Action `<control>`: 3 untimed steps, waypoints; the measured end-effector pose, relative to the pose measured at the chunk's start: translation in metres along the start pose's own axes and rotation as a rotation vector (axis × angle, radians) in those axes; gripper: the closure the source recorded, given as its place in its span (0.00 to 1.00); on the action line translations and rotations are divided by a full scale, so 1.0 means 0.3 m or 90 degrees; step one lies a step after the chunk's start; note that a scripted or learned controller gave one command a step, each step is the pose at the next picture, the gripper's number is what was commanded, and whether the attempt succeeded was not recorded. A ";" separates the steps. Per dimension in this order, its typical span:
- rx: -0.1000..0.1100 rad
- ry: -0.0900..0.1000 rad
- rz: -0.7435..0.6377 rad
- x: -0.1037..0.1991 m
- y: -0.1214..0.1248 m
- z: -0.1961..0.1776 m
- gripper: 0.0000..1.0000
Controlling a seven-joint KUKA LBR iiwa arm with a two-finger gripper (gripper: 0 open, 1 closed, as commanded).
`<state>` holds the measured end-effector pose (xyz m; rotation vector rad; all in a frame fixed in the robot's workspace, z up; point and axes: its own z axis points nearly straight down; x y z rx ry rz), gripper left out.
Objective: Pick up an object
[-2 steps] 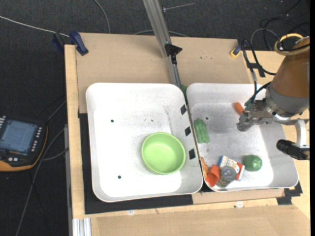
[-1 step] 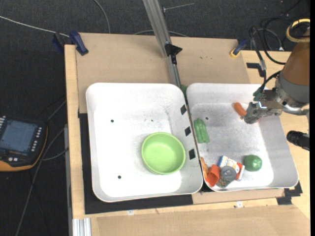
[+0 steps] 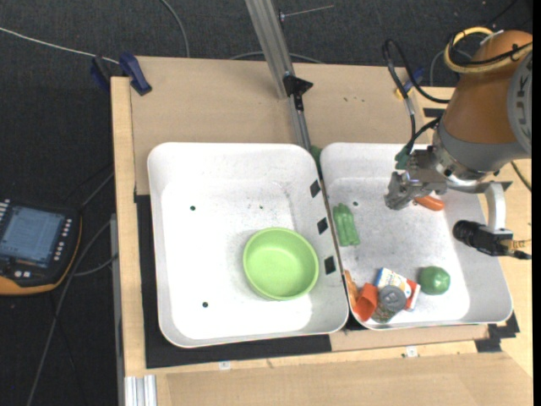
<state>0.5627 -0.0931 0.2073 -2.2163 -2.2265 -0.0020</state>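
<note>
My gripper [image 3: 401, 194] hangs over the back of the right bin [image 3: 372, 163], above its white floor. A small orange object [image 3: 431, 201] lies just to its right, partly hidden by the wrist; I cannot tell whether it is held. A green oblong block [image 3: 345, 225] lies left of the gripper by the bin's inner wall. At the front of this bin sit a green ball [image 3: 434, 280], a round grey tin [image 3: 390, 301], a colourful packet [image 3: 399, 281] and an orange piece [image 3: 365, 301].
The left bin [image 3: 194, 176] holds a light green bowl [image 3: 281, 263] near its front right. A metal pole [image 3: 270, 32] slants in from the top down to the divide between the bins. A black cable connector [image 3: 482, 237] hangs by the right bin's edge.
</note>
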 end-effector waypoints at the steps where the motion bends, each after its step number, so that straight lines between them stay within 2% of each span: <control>1: -0.001 0.000 0.000 0.179 0.025 -0.048 1.00; 3: 0.000 0.000 0.000 0.509 0.114 -0.124 1.00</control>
